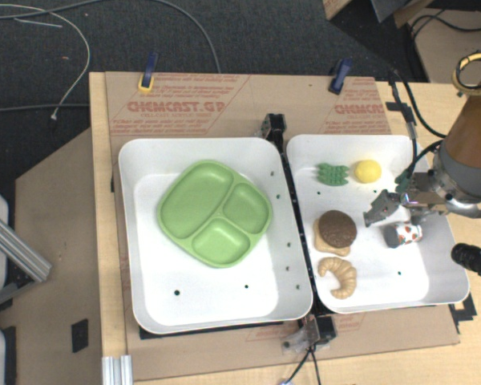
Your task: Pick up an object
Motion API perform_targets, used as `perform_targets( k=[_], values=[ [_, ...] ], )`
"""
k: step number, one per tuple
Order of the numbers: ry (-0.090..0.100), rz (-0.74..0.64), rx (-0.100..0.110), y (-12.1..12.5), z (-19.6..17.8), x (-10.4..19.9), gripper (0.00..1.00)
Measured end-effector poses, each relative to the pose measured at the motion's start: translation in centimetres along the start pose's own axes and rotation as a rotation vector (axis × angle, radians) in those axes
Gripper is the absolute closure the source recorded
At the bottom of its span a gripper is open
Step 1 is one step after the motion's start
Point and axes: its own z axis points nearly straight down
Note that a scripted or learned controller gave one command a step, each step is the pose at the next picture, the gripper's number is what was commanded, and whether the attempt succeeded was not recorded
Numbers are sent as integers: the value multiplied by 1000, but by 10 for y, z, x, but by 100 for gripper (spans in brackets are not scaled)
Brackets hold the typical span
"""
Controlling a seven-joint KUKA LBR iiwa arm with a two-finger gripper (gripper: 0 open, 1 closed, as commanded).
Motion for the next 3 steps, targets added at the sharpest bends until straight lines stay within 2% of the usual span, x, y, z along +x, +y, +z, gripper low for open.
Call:
perform_targets(
  k=[1,2,3],
  values=[
    [-1,-1,-4,1,-1,0,0],
    [-1,0,-4,-5,41,-1,0],
    [1,0,2,-2,103,-1,0]
  ],
)
